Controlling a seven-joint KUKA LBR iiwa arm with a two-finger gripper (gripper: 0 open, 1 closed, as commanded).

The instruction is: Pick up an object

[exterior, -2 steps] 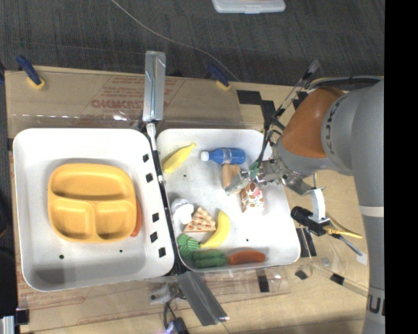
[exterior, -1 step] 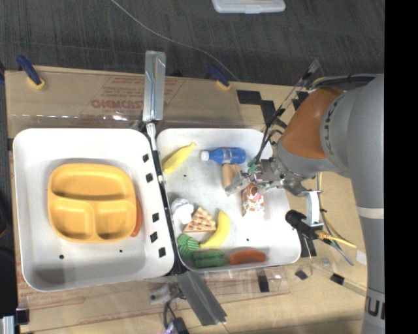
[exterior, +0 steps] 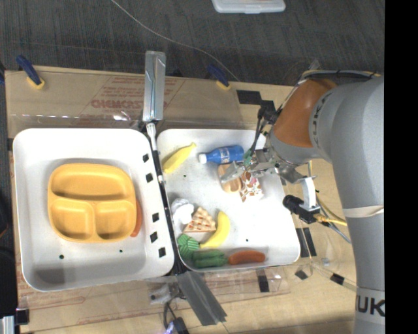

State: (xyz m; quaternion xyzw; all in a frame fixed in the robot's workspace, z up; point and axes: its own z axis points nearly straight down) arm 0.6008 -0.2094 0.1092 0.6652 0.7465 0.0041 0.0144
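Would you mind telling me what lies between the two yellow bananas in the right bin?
In the camera view, the stretch between the upper yellow banana and the lower yellow banana is mostly bare white bin floor; a pizza-slice toy sits beside the lower one.

A yellow divided tray (exterior: 93,201) lies in the left white bin (exterior: 29,261). Two blue clamps (exterior: 29,70) grip the cardboard-covered worktop (exterior: 98,91) along its far edge. A clear plastic lid (exterior: 249,6) rests beyond it.

The grey arm (exterior: 356,163) reaches in from the right, its orange band (exterior: 297,124) bent above the wrist, and the hand (exterior: 247,171) below that wrist points down and leftward, its metal parts bunched low just beyond the band.
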